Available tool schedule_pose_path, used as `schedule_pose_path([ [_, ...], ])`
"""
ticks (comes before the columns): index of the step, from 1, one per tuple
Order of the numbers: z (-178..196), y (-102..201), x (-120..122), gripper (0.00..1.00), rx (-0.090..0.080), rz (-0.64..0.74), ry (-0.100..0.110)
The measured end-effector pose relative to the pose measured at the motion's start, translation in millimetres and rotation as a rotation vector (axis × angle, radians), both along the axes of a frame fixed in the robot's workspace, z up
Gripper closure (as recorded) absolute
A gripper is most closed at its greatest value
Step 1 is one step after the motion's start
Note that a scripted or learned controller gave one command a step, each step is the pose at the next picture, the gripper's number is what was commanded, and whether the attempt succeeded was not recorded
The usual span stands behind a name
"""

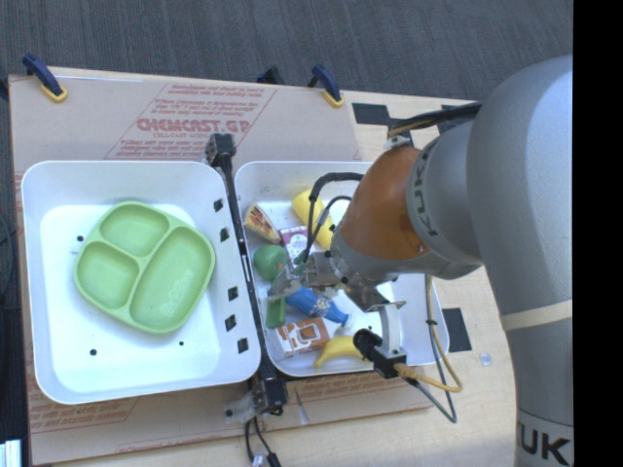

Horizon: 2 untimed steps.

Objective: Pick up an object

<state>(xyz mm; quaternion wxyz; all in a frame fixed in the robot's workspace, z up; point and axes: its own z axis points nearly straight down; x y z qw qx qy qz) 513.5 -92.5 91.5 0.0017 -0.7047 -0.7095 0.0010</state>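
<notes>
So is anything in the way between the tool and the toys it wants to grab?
Nothing visible. The tool is already down in the right bin, among the toys: a green ball and a blue thing sit right beside it. No toy shows between its fingers.

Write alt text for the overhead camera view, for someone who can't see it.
A grey robot arm reaches down into the right bin, which is cluttered with small toy items, including a banana. The left bin holds a green divided plate.

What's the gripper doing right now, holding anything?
Gripper: low in the right bin among the clutter; open or shut, cannot be told.
</notes>
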Motion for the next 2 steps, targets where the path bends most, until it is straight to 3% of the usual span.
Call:
schedule_pose_path([
  [1, 11, 0, 1, 1.00, 0.000, 0.007, 0.000],
  [2, 127, 9, -36, 1.00, -0.001, -0.001, -0.004],
])
